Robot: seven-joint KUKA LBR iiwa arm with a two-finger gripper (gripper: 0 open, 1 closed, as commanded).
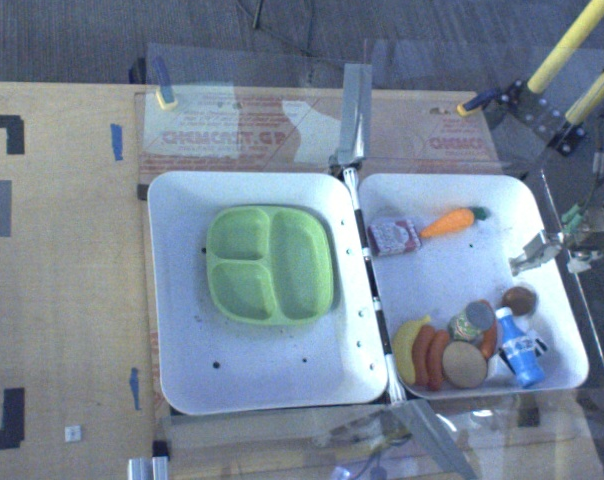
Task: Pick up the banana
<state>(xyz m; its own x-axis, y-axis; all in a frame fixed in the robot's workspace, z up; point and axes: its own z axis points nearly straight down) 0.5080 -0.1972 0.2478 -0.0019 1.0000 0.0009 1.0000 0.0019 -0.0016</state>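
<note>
Banana [410,348] at 7 o'clock corner of right bin [462,193], touching hot dog [435,358] (pile beside it). Gripper [542,251] at bin's 3 o'clock edge; pincer state: cannot tell.

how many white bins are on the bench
2. The left bin holds a green divided plate. The right bin holds the banana in a pile of food items near its front edge, plus a carrot.

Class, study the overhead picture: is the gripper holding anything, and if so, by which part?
Nothing is held. The gripper is at the right bin's right edge, apart from the banana.
</note>
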